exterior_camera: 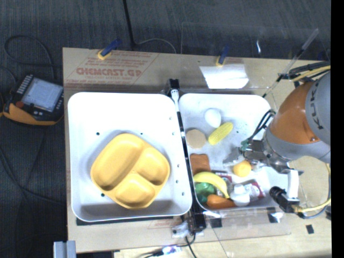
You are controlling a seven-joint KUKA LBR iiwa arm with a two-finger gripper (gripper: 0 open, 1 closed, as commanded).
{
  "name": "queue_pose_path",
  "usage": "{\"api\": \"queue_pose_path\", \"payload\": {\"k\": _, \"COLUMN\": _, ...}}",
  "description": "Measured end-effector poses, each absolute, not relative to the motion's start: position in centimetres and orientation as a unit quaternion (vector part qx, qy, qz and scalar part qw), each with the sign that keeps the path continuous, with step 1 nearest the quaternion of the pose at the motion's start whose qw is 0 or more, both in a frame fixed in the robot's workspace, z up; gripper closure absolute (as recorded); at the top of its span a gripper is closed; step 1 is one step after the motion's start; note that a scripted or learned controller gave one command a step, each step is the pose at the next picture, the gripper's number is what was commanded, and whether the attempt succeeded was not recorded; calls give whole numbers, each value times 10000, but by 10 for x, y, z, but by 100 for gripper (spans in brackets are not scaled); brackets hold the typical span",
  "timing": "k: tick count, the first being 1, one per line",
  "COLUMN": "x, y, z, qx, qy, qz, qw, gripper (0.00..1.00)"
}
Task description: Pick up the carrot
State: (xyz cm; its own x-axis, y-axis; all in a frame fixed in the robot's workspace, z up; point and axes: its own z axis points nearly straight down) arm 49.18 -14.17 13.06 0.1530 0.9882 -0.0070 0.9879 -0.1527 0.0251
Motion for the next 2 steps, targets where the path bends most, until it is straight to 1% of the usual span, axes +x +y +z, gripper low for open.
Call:
{"api": "queue_pose_path", "payload": {"k": 1, "x": 522, "y": -163, "z": 89, "qx": 8288, "qy": 5595, "qz": 13, "qw": -2, "gripper": 0}}
{"api": "queue_pose_path", "payload": {"k": 2, "x": 489, "y": -196, "z": 90, "qx": 7450, "qy": 6670, "qz": 48, "qw": 58, "gripper": 0}}
